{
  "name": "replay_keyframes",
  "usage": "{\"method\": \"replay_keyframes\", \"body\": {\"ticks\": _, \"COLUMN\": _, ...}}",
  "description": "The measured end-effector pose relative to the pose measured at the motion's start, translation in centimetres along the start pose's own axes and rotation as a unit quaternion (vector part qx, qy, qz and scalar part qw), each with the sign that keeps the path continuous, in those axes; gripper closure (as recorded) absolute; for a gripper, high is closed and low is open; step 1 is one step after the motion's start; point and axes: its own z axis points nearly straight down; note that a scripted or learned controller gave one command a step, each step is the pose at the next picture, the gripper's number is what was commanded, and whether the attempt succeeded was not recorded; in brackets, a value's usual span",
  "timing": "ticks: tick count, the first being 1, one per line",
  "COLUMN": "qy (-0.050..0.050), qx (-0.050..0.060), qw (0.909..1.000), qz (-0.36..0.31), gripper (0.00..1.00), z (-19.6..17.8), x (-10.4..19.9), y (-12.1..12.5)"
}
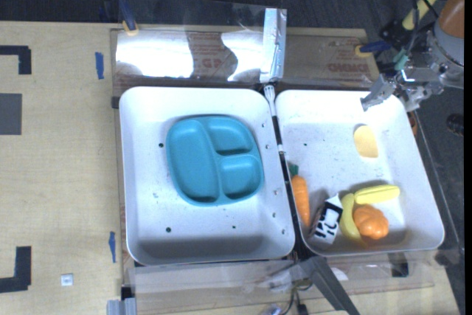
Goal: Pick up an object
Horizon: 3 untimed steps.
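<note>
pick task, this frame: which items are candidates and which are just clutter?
Candidates, all in the right bin:
- pale yellow piece
- carrot
- black-and-white item
- yellow banana-like piece
- orange piece

Just lying about:
- blue divided plate in the left bin
- blue tape marks on the bench

Glossy blue plastic tray in smooth white bin; matt wooden bench

Bright overhead light; strong glare on clear panel; perhaps slightly soft.
</note>
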Motion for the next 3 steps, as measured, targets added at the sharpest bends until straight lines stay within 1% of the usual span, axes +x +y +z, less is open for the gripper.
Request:
{"method": "replay_keyframes", "body": {"ticks": 1, "qy": 0.001, "qx": 0.005, "qw": 1.0, "qz": -0.001, "gripper": 0.0, "z": 13.4, "x": -3.0, "y": 2.3}}
{"method": "replay_keyframes", "body": {"ticks": 2, "qy": 0.0, "qx": -0.002, "qw": 1.0, "qz": -0.007, "gripper": 0.0, "z": 18.0, "x": -4.8, "y": 3.2}}
{"method": "replay_keyframes", "body": {"ticks": 3, "qy": -0.001, "qx": -0.003, "qw": 1.0, "qz": -0.008, "gripper": 1.0, "z": 16.9, "x": -4.8, "y": 3.3}}
